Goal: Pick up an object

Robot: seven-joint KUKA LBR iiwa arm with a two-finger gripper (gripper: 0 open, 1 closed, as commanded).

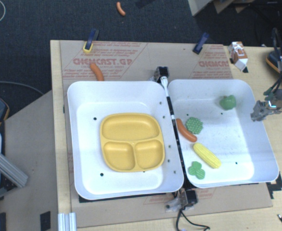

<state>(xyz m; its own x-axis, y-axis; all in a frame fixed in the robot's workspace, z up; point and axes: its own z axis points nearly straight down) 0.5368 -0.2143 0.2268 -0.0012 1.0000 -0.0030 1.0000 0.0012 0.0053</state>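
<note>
Far left of the claw: the food, all in the right bin

Farthest from the claw (262, 110), in the left bin (78, 129): yellow divided tray (131, 142). Nearer, in the right bin (256, 143): sausage (185, 130) by the dividing edge, green round piece (194, 125) touching it, corn cob (207, 155) and small green piece (196, 170) below. Closest, just left and slightly above: green lump (228, 101). Claw outside the bin's right rim, holding nothing; open or closed, cannot tell.
</note>
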